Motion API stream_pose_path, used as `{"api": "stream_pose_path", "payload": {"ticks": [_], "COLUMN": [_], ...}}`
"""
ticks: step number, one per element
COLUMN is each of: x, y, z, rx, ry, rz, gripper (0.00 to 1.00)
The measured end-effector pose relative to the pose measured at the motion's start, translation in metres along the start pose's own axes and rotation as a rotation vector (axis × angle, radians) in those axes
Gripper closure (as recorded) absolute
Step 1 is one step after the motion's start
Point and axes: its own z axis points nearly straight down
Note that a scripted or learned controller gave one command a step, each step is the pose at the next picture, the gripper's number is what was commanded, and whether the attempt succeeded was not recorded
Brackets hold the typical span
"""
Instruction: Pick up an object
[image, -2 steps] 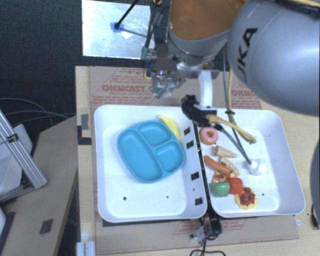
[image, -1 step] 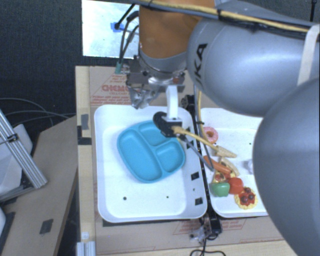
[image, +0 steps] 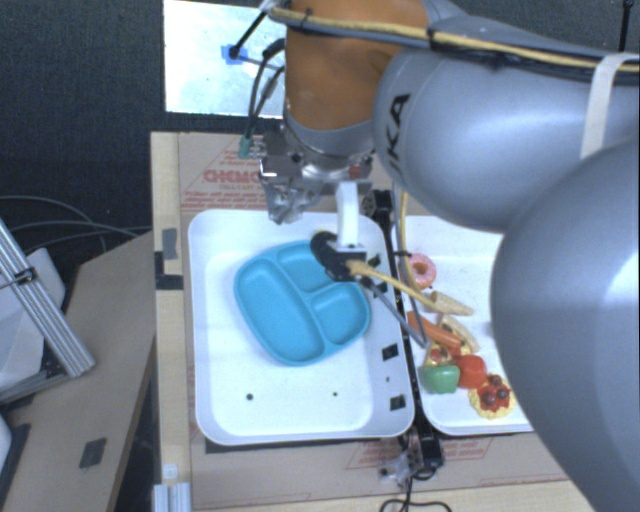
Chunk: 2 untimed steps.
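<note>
Two shallow white bins sit side by side on the counter (image: 163, 330), resting on a sheet of brown cardboard (image: 215, 175) with red print. The left bin (image: 300, 405) holds one thing: a blue plate (image: 290, 310) divided into three compartments, lying flat and turned at an angle, in the half of the bin farther from me. None of its compartments has anything in it. Two small dark specks mark the bare white floor of that bin nearer to me. The right bin (image: 470, 262) holds a cluster of toy food, six pieces that I can count, crowded along its left side. There is one pink-iced donut (image: 422, 270) at the far end, then one pale yellow piece (image: 450, 302) that I cannot name for sure, then one orange carrot (image: 440, 333) lying slantwise. Closest to me are one green pepper (image: 440, 378) touching one red tomato (image: 471, 368), and just beside them one small red and yellow piece (image: 493, 399) like a fruit tart. The big grey arm (image: 480, 130) reaches in from the right and covers much of the right bin. Its gripper (image: 285, 205) hangs over the far edge of the left bin, just beyond the blue plate and apart from it. From here I cannot tell whether the gripper is spread or closed, and nothing shows in its grasp.
</note>
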Motion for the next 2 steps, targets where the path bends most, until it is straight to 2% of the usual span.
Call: {"api": "stream_pose_path", "payload": {"ticks": [1, 2], "x": [-0.011, 0.005], "y": [0.039, -0.081], "z": [0.056, 0.031], "rx": [0.000, 0.003], "ry": [0.000, 0.004], "rz": [0.000, -0.009], "gripper": [1.00, 1.00]}}
